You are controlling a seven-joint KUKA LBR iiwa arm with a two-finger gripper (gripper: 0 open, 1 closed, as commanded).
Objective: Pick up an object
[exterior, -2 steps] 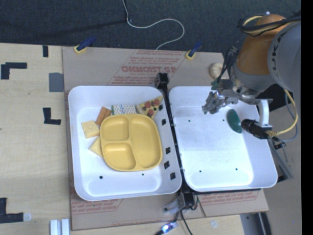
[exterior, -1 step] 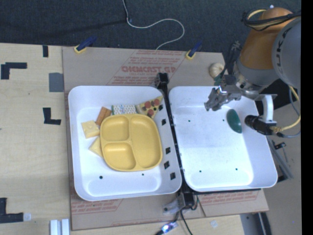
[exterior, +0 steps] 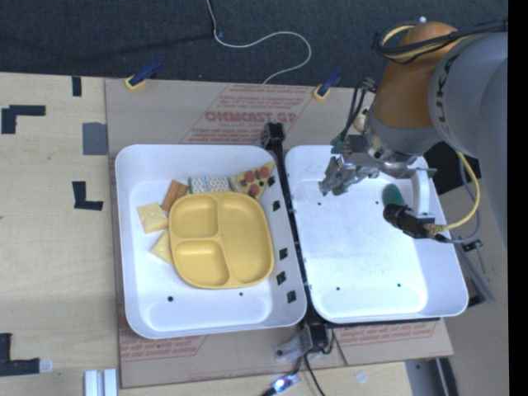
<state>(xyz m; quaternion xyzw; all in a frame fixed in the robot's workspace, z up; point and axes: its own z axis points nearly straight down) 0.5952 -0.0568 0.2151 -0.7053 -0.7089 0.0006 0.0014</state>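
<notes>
Objects for picking all sit to the left of the gripper [exterior: 334,181], across the divider, in the left bin [exterior: 136,291]. From where I stand the arm [exterior: 429,73] is the biggest thing going: grey, with its orange band bulging above the wrist, reaching in from the right and bending down over the right bin [exterior: 371,279]. Yellow and black cables loop around it. Under everything lies the tabletop [exterior: 49,221], tan, with a cardboard sheet [exterior: 239,110] printed in red tucked beneath the bins.

The two white bins sit side by side, touching along a dark strip. The gripper hangs over the upper part of the right bin, near its far-left corner, just right of that strip. Nothing sits between its fingers; whether they are spread or closed I cannot tell from this angle, as the metal parts bunch together.

Well to the left of the gripper and a bit lower in the picture, the yellow plate [exterior: 221,239] fills the middle of the left bin, a divided dish with three compartments, lying flat. Around its upper and left edges smaller pieces poke out: a pale yellow block [exterior: 152,217] at the far left, a brown strip [exterior: 174,193] beside it, a pale speckled piece [exterior: 208,185] above the plate, and a small multicoloured piece [exterior: 256,177] nearest the gripper, close to the divider.

To the right of the gripper, a small green thing [exterior: 392,195] shows beside a black fitting; what it is, I cannot say.
</notes>
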